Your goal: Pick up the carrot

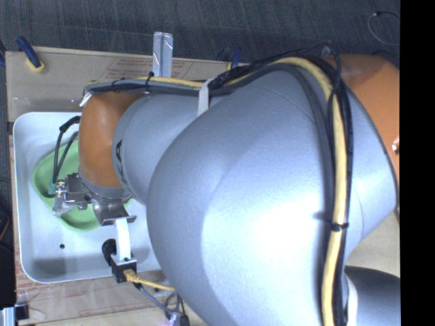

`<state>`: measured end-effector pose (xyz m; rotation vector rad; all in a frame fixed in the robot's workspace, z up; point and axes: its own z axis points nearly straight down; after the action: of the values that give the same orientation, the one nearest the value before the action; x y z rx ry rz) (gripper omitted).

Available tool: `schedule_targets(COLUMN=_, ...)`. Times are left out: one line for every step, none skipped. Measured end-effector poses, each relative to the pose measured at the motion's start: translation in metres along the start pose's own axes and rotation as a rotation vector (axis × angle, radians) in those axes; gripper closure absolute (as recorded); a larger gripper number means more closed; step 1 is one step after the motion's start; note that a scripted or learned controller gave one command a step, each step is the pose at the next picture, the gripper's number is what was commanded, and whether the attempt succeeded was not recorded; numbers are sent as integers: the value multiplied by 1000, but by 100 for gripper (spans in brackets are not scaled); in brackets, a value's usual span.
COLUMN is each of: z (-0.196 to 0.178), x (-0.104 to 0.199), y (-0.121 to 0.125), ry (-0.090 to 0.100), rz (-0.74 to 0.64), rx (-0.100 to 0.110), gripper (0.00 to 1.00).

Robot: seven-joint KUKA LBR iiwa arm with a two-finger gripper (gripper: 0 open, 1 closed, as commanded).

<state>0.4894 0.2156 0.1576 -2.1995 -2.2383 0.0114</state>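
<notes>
Reaching in from the right, one grey arm (258, 202) covers most of the scene, its orange band (98, 141) sitting over the left part of the picture. One white bin (41, 260) can be counted, lying on the wooden tabletop (75, 294). In the bin is one round green thing (46, 175), partly covered by the wrist; what it is cannot be told. One small dark speck (62, 245) lies on the bin floor. Two blue clamps grip the far edge of the tabletop, one at the left corner (28, 51) and one nearer the middle (231, 53), with one grey upright post (162, 51) between them.

The bin's left wall and near wall are in plain sight, and bare white floor runs along the near-left corner. The far-left corner is also open.

The arm bends down into the bin, the wrist pointing left and downward. The gripper (68, 197) hangs over the near side of the green thing. One yellow cable (334, 182) and black cables run along the arm.
</notes>
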Motion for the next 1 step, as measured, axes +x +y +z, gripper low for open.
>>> schedule_targets(z=30, x=-3, y=26, ry=0, rz=-87, rx=0, gripper=0)
